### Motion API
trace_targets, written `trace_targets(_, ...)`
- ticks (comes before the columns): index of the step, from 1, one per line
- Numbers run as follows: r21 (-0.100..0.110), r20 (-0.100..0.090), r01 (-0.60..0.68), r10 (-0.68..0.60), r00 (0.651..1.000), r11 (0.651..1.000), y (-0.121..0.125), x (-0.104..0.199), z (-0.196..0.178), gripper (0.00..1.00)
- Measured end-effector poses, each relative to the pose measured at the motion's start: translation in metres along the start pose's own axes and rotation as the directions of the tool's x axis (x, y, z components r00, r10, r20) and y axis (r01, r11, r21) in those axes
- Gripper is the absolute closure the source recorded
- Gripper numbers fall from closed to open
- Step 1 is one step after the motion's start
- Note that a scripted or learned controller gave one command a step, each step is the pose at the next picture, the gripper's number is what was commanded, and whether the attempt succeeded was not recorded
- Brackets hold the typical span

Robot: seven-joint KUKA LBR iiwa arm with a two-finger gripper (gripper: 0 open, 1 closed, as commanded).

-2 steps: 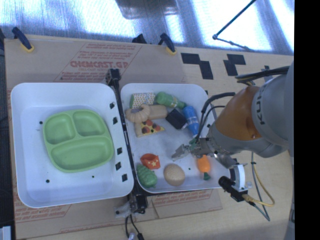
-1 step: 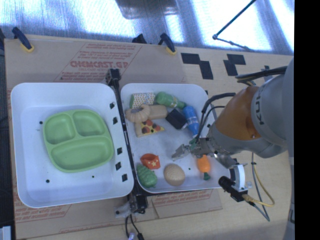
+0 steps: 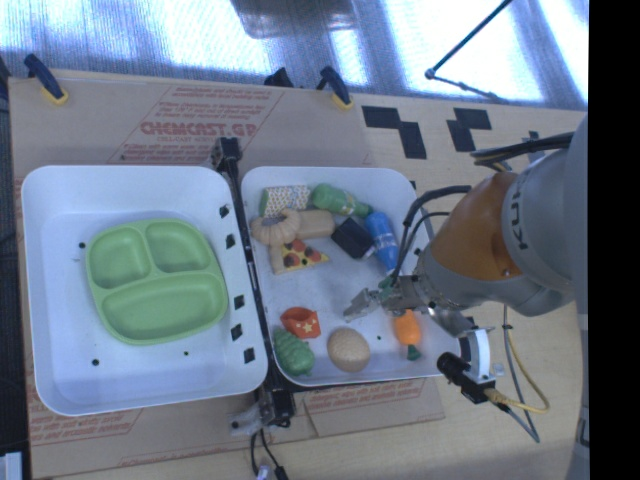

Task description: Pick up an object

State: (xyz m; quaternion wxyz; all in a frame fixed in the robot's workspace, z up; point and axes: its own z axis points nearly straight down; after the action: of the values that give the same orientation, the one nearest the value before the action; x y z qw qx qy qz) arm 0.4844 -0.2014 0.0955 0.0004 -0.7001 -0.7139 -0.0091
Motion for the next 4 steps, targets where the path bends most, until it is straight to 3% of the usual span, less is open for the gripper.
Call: trace_targets(4, 0.000, 0.000, 0.000, 0.000, 1.000, 1.000, 0.0000, 0.0000, 0.0000, 0.00)
